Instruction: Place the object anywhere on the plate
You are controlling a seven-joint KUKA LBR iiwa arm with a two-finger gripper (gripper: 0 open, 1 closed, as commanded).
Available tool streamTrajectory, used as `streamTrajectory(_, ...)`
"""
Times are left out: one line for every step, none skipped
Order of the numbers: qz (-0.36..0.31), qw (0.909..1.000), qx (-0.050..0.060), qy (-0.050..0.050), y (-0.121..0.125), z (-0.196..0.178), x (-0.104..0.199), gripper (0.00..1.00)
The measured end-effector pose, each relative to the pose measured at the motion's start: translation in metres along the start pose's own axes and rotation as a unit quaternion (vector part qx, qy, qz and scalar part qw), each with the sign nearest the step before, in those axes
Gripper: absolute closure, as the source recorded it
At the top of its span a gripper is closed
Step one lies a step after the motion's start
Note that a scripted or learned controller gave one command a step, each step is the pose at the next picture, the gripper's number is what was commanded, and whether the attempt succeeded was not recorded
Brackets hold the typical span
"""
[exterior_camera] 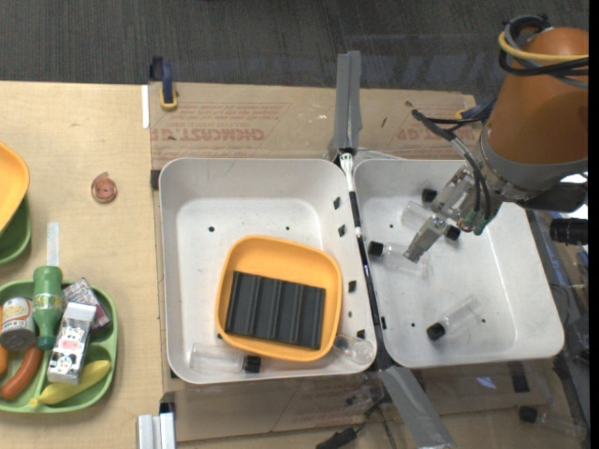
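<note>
Orange-banded arm (543, 101) reaches over right bin (524, 335); claw (423, 243) hangs low there, and whether it is open or closed cannot be told. Clear vial (459, 314) lies just below-right of claw, another (415, 215) just above it. Yellow plate (239, 260), far left of claw, already carries dark ribbed block (276, 309). Placement looks done.

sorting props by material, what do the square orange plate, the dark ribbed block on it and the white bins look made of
Square orange plate: probably matte plastic, given its even colour, rounded moulded rim and lack of glare.
Dark ribbed block: possibly rubber or moulded plastic; dull charcoal, with parallel grooves, too small to tell further.
White bins: likely thin formed plastic, shown by smooth rounded corners and a faint sheen.
</note>
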State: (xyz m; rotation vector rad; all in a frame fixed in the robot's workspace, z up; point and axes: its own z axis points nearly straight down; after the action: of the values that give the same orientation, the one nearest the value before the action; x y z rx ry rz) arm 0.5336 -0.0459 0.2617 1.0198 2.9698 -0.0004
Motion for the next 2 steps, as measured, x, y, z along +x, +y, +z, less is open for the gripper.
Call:
streamTrajectory(-0.147, 0.9892, 0.000, 0.001, -0.083, 0.034, 0.006, 0.00)
streamTrajectory(-0.297, 0.9548, -0.001, 0.001, -0.137, 0.069, -0.036, 0.00)
